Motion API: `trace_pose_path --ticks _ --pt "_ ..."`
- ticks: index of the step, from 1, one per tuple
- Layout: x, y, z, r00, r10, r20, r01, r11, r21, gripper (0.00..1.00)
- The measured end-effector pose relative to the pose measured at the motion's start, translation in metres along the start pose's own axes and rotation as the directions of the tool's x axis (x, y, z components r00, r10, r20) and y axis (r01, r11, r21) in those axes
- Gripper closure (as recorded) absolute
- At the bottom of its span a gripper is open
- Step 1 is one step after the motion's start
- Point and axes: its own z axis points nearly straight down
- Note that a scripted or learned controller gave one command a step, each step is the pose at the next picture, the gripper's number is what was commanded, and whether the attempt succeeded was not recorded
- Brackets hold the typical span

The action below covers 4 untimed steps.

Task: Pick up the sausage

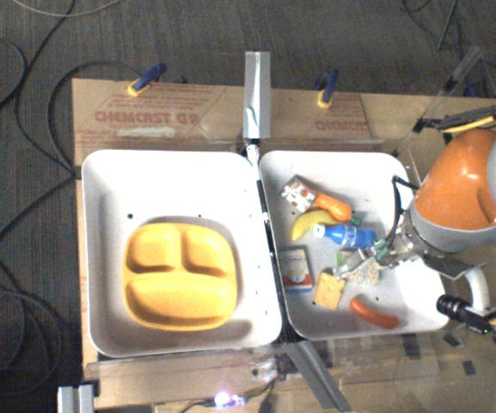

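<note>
The hand hangs in the right white bin, its grip state hidden, just above the smooth red-orange sausage.

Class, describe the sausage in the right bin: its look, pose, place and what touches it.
The sausage is a short, smooth, red-orange link with rounded ends, glossy like plastic. It lies flat on the floor of the right bin, near the front wall, slanting slightly down toward the right. It looks whole. The cracker sits just to its left; whether they touch is unclear. The hand is above it in the view, apart from it.
</note>
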Motion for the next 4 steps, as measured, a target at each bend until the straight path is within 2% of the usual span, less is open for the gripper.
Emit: trace_pose_path --ticks 1,2,3,4 --pt "0.006 0.003 0.037 0.998 -0.064 0.017 0.064 0.998 -0.022 0.0" --pt "0.027 0.039 -0.044 0.999 0.033 0.002 -0.033 0.999 -0.001 0.0" --pt "0.005 0.057 -0.064 0.992 0.126 0.001 -0.126 0.992 -0.001 0.0" --pt "0.013 0.025 -0.06 0.998 0.064 0.004 -0.064 0.998 0.001 0.0"
